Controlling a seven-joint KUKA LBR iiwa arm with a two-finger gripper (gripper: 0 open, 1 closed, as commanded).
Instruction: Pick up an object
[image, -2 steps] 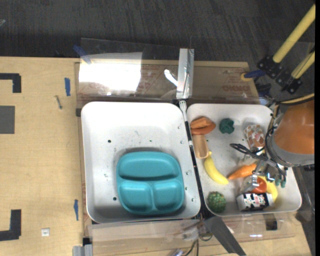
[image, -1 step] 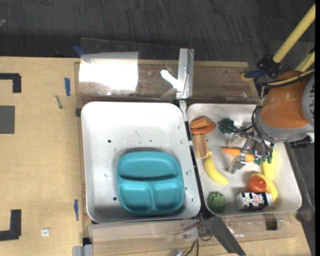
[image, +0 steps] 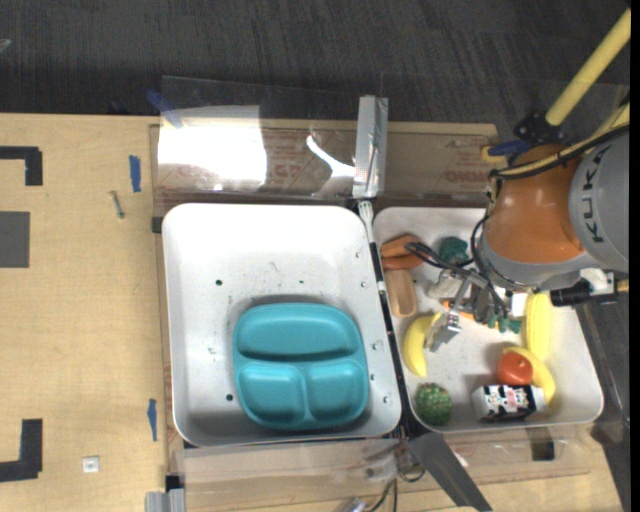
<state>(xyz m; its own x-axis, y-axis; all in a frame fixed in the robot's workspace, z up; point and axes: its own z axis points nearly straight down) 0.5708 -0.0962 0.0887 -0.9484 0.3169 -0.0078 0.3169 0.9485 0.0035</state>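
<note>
Gripper (image: 447, 325) lowered into right bin (image: 585, 400); finger spread cannot be told; yellow banana (image: 415, 345) just left of the fingers

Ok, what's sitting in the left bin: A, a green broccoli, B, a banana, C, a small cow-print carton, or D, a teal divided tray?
D: the teal divided tray lies in the left bin, while the fruit and small items are in the right bin.

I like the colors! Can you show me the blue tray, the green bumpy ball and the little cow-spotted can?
blue tray (image: 300, 363): camera view, its middle ridge.
green bumpy ball (image: 434, 402): camera view, its top.
cow-spotted can (image: 508, 400): camera view, its side.
</note>
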